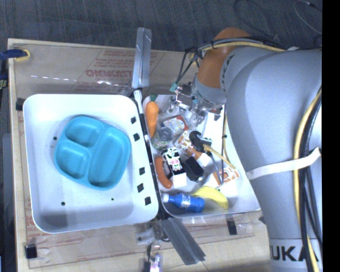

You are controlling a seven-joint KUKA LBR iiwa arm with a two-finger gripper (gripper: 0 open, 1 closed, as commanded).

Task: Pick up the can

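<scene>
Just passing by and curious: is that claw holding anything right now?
Gripper: low over the right bin, above the clutter; open or closed cannot be told.

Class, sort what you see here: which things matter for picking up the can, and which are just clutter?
Job: can; claw; right bin.
Clutter: blue divided plate; carrot; banana; blue bottle; left bin.
</scene>
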